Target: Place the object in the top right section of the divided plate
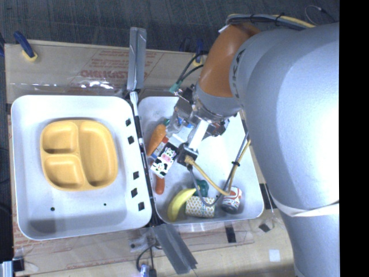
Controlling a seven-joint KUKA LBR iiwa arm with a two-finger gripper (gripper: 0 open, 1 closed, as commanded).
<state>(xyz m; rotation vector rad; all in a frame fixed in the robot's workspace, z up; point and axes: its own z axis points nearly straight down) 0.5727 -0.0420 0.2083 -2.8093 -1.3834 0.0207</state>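
1. Two white bins; gripper low in the right bin, fingers closed on a black-and-white cow-patterned object.
2. Carrot just beyond gripper; banana nearer camera.
3. Yellow divided plate well left, in left bin.

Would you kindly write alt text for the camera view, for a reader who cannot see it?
A grey arm's pincer reaches down into the right bin, by a carrot, a black-and-white toy, a banana and a can. In the left bin lies a yellow divided plate.
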